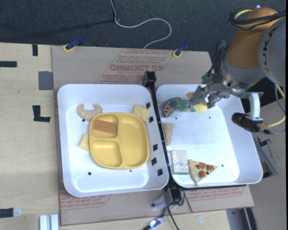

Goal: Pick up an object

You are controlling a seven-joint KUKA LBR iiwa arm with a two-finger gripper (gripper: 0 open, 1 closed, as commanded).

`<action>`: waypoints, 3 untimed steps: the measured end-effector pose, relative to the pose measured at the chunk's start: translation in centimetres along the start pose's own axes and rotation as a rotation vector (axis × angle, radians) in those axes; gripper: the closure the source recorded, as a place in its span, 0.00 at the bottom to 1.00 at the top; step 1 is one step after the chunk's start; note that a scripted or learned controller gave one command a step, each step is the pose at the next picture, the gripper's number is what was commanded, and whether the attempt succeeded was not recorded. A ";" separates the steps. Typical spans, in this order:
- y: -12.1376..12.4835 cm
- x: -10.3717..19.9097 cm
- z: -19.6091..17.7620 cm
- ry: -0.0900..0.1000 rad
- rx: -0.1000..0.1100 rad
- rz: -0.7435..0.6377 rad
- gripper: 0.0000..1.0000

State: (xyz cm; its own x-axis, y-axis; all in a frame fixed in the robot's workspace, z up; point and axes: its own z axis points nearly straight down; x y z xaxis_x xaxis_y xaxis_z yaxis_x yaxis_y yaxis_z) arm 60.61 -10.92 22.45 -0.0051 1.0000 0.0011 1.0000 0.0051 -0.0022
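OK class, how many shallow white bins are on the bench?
2, side by side: the left bin holds a yellow divided plate; the right bin has the gripper over its far edge.

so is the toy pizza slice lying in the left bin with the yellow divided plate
No, the toy pizza slice lies in the right white bin, near its front edge, while the yellow divided plate sits in the left bin.

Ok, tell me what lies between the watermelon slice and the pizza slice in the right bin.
In the camera view, between the watermelon slice and the pizza slice lie a pale wedge, a patterned square and bare bin floor.
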 end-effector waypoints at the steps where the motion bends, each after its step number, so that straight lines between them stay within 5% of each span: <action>1: -0.2 4.6 0.8 0.000 0.001 -0.001 1.00; 3: -0.4 14.0 -0.9 0.000 -0.001 0.000 1.00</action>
State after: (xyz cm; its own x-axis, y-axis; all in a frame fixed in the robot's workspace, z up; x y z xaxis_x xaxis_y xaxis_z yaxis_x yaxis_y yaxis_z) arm 60.10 3.03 23.34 -0.0052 1.0000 0.0011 1.0000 0.0052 -0.0012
